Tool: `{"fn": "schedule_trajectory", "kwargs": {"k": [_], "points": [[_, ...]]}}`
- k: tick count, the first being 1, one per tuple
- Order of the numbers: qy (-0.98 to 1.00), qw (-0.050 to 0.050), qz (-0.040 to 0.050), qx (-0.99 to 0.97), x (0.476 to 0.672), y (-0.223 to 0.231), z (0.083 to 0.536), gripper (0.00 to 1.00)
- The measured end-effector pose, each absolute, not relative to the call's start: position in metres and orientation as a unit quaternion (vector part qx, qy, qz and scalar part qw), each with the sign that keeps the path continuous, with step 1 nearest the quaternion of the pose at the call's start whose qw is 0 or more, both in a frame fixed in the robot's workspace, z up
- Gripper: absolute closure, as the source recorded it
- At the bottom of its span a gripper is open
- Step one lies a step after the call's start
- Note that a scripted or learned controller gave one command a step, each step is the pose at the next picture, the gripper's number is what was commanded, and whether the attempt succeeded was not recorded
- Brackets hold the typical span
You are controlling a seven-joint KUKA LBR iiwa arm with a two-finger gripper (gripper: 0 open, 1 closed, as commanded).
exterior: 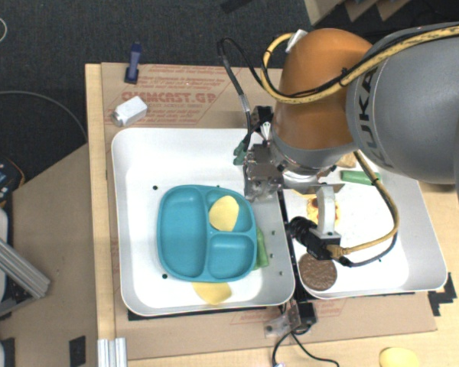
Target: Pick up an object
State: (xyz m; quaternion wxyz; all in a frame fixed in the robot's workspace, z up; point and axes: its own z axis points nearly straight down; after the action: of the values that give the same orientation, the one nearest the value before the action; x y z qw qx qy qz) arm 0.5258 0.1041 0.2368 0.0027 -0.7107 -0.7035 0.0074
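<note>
A teal divided plate (195, 232) lies in the left bin (138, 174). A pale yellow piece (224, 213) rests in its upper right compartment. Another yellow piece (213, 290) pokes out from under the plate's front edge. A thin green item (261, 249) lies along the plate's right side. The right bin (421, 243) holds a round brown disc (319, 273), a green item (359, 178) and an orange-yellow piece (319, 209), partly hidden by the arm. My gripper (258, 176) hangs over the divider between the bins, just above the plate's upper right corner.
The big orange and grey wrist (321, 98) covers the back of the right bin. On the cardboard behind the bins lie a small white block (130, 111) and a blue item (133, 62). A yellow object (398, 355) sits off the bench at the front right.
</note>
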Motion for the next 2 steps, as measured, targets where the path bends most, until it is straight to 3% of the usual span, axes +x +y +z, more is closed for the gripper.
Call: {"fn": "schedule_trajectory", "kwargs": {"k": [1, 2], "points": [[-0.709, -0.004, -0.0068, -0.706, 0.543, 0.141, 0.358, 1.0], [-0.71, 0.003, 0.0033, -0.705, 0.512, 0.215, 0.285, 1.0]]}}
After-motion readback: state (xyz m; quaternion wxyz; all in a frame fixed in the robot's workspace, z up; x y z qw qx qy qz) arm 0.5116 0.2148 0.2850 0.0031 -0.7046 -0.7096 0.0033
